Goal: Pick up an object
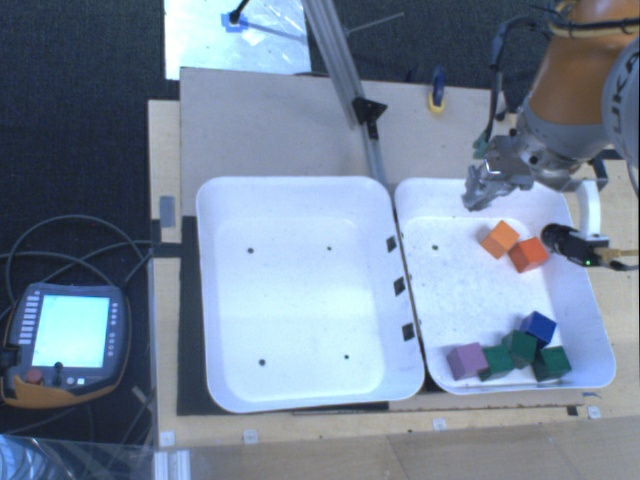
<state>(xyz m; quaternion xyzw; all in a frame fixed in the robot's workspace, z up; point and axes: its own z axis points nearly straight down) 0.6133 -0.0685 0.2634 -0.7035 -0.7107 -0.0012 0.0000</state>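
Observation:
In the right bin, two orange blocks lie side by side near the back. A blue block, green blocks and a purple block cluster at the front right corner. My gripper hangs over the back edge of the right bin, just up and left of the orange blocks. Nothing shows between its fingers.
The left bin sits beside the right one. A slanted metal pole crosses the bench behind the bins. A teach pendant with cables lies to the left of the bench. A black cylinder on the arm hangs over the right bin's right side.

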